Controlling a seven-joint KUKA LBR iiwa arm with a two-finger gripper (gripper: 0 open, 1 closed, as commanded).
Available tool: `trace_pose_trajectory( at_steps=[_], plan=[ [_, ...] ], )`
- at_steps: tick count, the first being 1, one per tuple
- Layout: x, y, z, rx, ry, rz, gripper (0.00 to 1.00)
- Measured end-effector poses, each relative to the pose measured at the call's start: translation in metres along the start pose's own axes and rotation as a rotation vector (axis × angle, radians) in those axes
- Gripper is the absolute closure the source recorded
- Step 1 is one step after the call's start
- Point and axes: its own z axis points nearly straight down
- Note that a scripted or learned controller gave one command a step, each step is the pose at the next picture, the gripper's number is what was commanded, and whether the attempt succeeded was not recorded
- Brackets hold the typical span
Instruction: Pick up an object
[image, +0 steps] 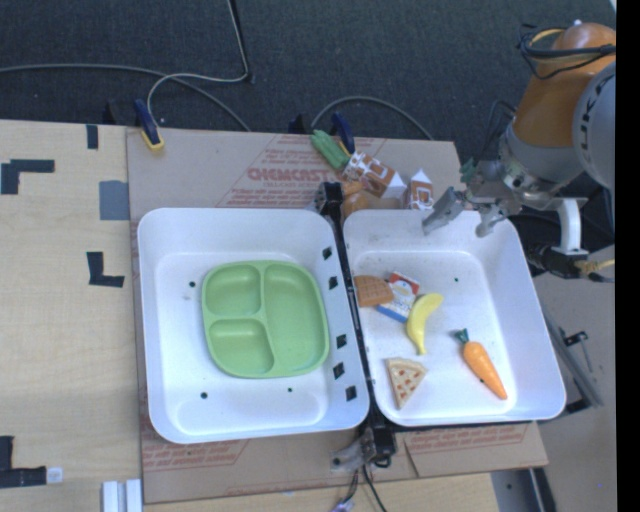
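My gripper (464, 218) hangs over the far edge of the right bin (530, 300), its two fingers spread apart and open with nothing between them. Well below it in that bin lie a yellow banana (423, 319), an orange carrot (484, 368), a pizza slice toy (404, 380), a brown bread piece (372, 291) and a small red, white and blue packet (401, 290). All of them rest on the bin floor, apart from the gripper.
The left bin (170, 300) holds a green divided plate (265, 318). Behind the bins, on the cardboard, lie small toy cartons (375, 178) and a green clamp (330, 148). Cables run across the back.
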Motion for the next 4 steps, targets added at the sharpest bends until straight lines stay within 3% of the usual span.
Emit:
trace_pose_trajectory(
  at_steps=[1, 2, 3, 4],
  plan=[
    [0.038, -0.060, 0.118, -0.006, -0.002, 0.000, 0.00],
    [0.047, -0.092, 0.143, -0.005, -0.001, 0.001, 0.00],
    [0.046, -0.022, 0.143, -0.005, -0.001, 0.000, 0.00],
    [0.043, 0.026, 0.145, 0.012, -0.002, -0.001, 0.00]
  ],
)
